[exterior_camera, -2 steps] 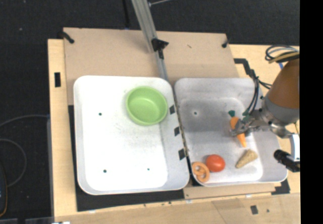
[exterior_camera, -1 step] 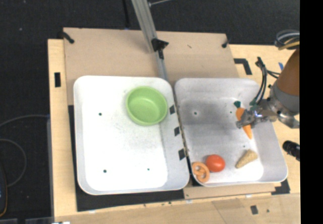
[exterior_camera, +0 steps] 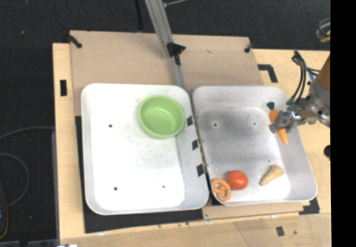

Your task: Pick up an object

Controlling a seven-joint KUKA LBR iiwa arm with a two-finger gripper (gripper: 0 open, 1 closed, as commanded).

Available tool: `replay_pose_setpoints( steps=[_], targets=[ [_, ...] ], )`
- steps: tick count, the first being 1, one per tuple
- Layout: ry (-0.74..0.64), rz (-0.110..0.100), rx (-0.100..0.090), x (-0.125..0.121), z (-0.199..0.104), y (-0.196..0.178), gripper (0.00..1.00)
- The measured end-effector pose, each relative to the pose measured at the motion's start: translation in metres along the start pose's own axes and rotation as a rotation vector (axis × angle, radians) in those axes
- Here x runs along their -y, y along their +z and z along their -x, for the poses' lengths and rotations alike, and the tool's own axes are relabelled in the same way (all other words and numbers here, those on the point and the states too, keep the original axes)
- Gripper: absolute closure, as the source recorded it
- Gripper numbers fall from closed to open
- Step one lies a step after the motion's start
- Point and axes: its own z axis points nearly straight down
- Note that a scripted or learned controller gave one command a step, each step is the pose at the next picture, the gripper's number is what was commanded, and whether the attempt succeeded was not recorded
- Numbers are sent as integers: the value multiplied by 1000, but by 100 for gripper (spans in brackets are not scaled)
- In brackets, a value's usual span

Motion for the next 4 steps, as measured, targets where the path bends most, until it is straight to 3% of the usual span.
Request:
replay_pose_setpoints(
  steps=[1,4],
  targets=[
    [0,-1,0,-6,4,-45,100],
    [-4,-6,-4,-34,-159,-34,100]
  ],
)
